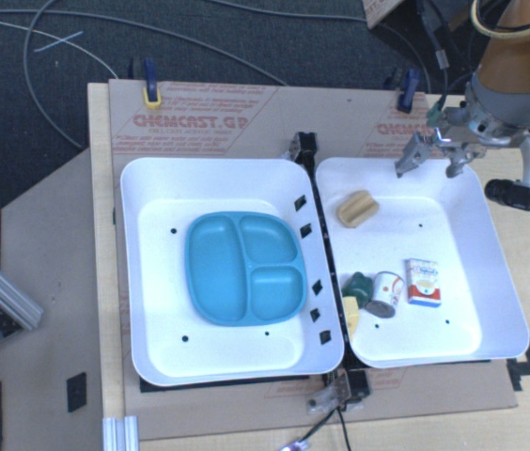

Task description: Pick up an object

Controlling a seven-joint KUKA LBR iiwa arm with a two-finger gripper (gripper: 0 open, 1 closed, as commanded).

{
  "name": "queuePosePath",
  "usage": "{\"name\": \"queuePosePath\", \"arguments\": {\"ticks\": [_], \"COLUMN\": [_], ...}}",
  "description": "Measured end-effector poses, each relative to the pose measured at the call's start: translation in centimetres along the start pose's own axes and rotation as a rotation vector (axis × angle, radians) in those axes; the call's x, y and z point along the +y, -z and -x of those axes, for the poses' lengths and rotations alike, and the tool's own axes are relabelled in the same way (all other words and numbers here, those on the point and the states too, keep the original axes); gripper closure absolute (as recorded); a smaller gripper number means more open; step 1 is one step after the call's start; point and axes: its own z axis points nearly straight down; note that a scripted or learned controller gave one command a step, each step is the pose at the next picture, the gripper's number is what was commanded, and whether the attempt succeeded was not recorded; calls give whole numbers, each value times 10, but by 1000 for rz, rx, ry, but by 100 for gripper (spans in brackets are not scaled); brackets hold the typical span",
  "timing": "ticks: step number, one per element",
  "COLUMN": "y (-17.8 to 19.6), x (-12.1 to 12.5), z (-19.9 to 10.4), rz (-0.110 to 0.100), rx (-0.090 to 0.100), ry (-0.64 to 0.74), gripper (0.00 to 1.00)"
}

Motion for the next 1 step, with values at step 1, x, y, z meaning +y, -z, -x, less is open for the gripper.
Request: {"name": "queuePosePath", "arguments": {"ticks": [1], "y": [-64], "x": [0], "z": [-1], "rz": [-7], "rx": [2], "ry": [1], "gripper": [0]}}
